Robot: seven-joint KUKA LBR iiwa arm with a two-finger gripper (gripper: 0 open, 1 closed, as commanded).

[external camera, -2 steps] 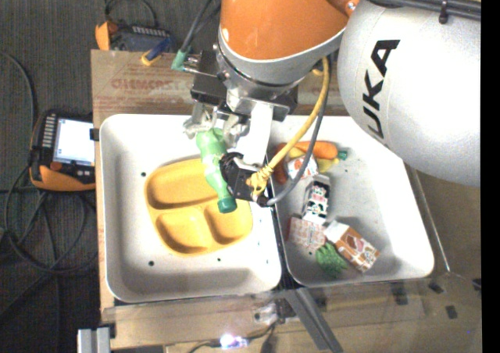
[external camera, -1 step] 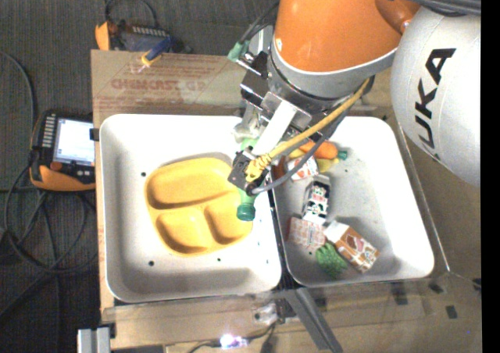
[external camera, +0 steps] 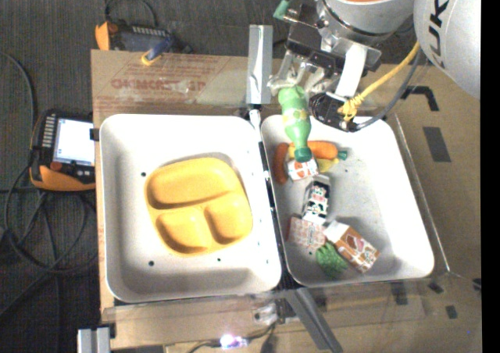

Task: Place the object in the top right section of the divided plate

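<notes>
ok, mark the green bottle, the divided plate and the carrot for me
green bottle point(external camera: 296, 119), camera view, on the middle of its body.
divided plate point(external camera: 200, 205), camera view, on the ridge between its sections.
carrot point(external camera: 323, 151), camera view, on its orange middle.

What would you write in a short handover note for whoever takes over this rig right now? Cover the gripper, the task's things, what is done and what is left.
Gripper: above the far left corner of the right bin, at the cap end of the green bottle; whether it grips cannot be told.
Divided plate: yellow, in the left bin, nothing in its sections.
Other items lie in the right bin: carrot, small cartons.
Done: nothing placed yet.
Left: secure an object, carry it to the plate's top right section, release.
</notes>
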